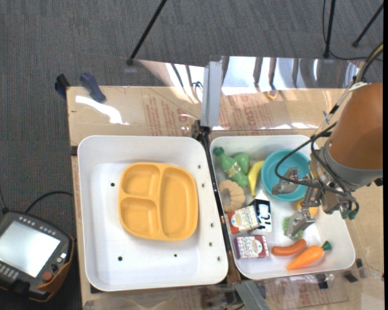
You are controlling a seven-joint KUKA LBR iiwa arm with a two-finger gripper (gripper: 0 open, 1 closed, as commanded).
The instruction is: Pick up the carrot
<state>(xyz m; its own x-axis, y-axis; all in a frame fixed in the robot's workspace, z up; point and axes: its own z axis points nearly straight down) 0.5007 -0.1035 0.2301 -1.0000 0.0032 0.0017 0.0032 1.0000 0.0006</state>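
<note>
The carrot point(307, 257), orange with a green top at its right end, lies tilted in the near right corner of the right bin point(346, 256). A red sausage point(288, 248) lies just to its left, touching or nearly touching it. My gripper point(291, 206) hangs above the middle of that bin, up and left of the carrot and apart from it. Its fingers are spread open: one fingertip point(283, 188) is over the teal bowl point(281, 170), the other over a green toy point(290, 227). Nothing shows between them.
The right bin also holds a green bottle point(229, 163), a yellow banana point(254, 174), a tan round piece point(231, 193) and two small cartons point(244, 219). A yellow divided plate point(158, 201) sits in the left bin point(97, 250).
</note>
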